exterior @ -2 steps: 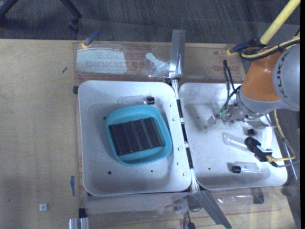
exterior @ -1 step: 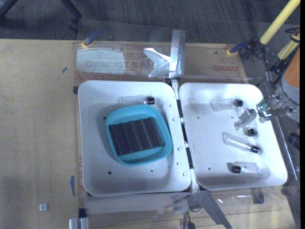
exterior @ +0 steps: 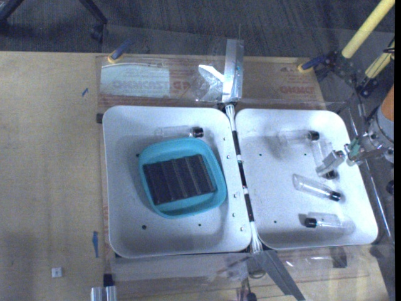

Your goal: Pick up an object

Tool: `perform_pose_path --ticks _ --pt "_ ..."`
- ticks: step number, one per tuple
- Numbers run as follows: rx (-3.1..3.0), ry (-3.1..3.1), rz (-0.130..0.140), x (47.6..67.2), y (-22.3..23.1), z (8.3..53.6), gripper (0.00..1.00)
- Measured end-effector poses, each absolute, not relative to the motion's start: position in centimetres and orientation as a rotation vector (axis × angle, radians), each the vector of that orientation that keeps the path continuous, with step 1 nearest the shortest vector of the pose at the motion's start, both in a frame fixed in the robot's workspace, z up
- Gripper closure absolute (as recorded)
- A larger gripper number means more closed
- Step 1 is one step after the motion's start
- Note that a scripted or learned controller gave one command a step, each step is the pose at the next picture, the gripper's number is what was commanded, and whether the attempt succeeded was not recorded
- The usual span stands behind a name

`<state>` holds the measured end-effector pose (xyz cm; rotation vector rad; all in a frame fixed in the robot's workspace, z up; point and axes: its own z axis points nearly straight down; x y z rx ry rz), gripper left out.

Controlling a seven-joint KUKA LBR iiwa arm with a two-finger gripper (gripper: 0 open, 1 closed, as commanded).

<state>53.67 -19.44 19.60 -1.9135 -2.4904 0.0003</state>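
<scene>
Reaching in from the right side, my two-finger gripper [exterior: 332,162] hangs low over the shallow white plastic bin on the right [exterior: 269,227], close to its right wall. It is here, I think, because most of the possible objects lie in this bin. Whether the tool is released or clenched I cannot tell at this slant, and I see nothing surely held in it. A small dark cap [exterior: 330,175] shows directly beside the tool tip, maybe touching; if it belongs to a vial under the tool, I cannot say. Just in front of the tool, toward the camera, lies a clear plastic vial with a black cap [exterior: 315,188]. A second similar vial [exterior: 324,221] lies further the same way, and a third one [exterior: 294,136] lies behind and to the left of the tool. All rest on their sides, probably because they were dropped loose and rolled. Well apart to the tool's left, the other white bin [exterior: 119,168] bears a blue rounded tray with a dark ribbed insert [exterior: 182,179] and one more capped vial [exterior: 178,131].
</scene>
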Motion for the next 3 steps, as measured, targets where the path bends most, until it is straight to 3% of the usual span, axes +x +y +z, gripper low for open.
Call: perform_pose_path --ticks 1,2,3 --pt "-1.857 -2.536 -0.011 56.4 -21.6 9.7 0.00" --pt "-1.806 -2.577 -0.006 55.2 -17.3 8.8 0.00" --pt "-1.814 -2.581 -0.009 55.4 -17.5 10.0 1.00"
